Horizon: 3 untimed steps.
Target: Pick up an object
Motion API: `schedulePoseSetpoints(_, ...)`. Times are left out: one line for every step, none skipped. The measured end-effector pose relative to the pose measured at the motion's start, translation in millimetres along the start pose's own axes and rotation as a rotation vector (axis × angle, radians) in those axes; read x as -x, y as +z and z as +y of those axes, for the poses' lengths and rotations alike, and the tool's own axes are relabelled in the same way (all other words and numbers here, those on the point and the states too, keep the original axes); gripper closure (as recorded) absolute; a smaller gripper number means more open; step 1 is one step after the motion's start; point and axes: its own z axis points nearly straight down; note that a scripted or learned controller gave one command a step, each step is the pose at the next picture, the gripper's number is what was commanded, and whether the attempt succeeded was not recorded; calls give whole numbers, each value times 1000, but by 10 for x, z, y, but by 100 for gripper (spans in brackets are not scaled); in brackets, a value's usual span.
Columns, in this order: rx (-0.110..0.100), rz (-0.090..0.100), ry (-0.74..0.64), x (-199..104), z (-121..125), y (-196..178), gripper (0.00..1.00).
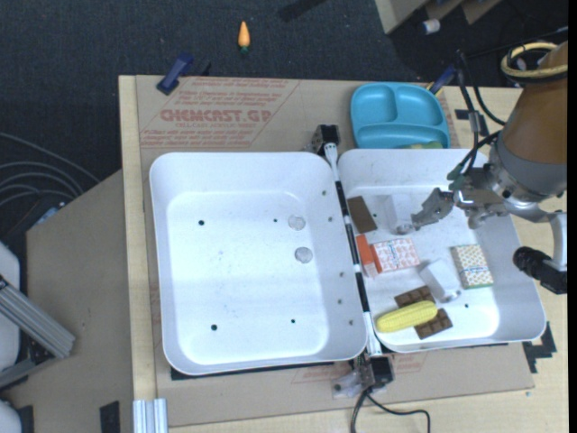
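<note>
We judge the task to be in its approach step: nothing is lifted yet. The gripper (431, 211) hangs over the upper middle of the right bin (523, 318), reaching in from the right, and we see no object between its fingers. We cannot tell from this view whether those fingers are spread or closed, nor how high they stand above the bin floor.

All candidate objects lie in the right bin. A red-and-white packet (394, 255) sits just below the gripper and is the nearest target. A brown block (361, 214) lies against the bin's left wall. A checkered packet (472, 265) lies toward the right side. A yellow corn cob (407, 316) rests near the front wall, with a chocolate bar (414, 296) just behind it and another brown piece touching it at the right. The left bin (180, 188) holds two small round things.

For the next move, we expect the gripper to shift toward the front of the bin, centre over one object and descend.

Open room is best around the red-and-white packet and the checkered packet, which stand apart from the walls. The brown block leaves little clearance on its wall side. The corn cob cluster is crowded and near the front rim. A blue tray (397, 115) sits behind the bin, outside the working area.
</note>
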Motion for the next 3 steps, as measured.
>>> schedulePoseSetpoints(-1,0,0,-63,516,1008,0)
schedulePoseSetpoints(-1,0,1,-118,-38,1112,0)
schedulePoseSetpoints(7,-1,0,-133,244,1413,0)
